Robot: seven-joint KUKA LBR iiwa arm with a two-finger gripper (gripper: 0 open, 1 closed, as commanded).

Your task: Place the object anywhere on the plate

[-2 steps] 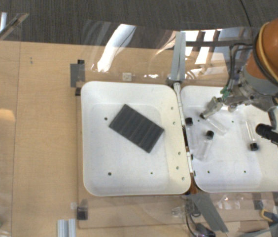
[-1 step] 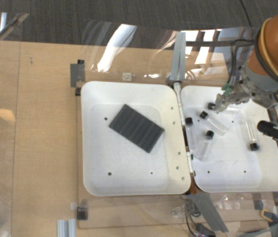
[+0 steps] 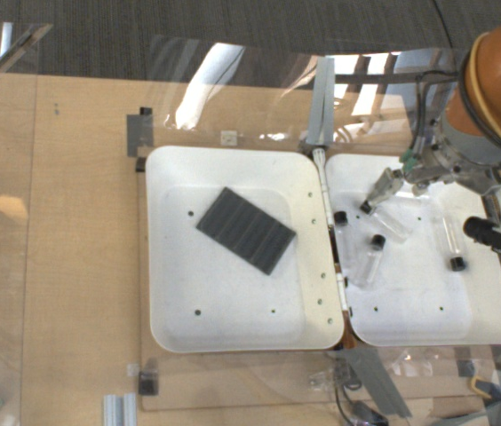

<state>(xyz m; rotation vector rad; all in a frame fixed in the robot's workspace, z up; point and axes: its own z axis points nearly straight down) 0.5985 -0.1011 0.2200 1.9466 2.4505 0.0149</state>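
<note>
The gripper (image 3: 368, 206) hangs over the right bin (image 3: 490, 331), grip state unclear; dark ridged plate (image 3: 246, 230) lies left, unlabelled.

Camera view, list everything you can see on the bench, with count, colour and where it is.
Shallow white plastic bins: two, white, side by side on the bench; left bin, right bin.
Dark grey ribbed rectangular plate: one, dark grey, lying flat and turned at an angle in the left bin, near its middle.
Small clear vials with black caps: about four, clear and black, scattered in the right bin; one near the bin's left side, another further right.
Light wooden bench: one, tan, under both bins.
Arm: one, grey with an orange band, reaching in from the right.
Claw: one, grey, over the right bin's upper left part.
</note>
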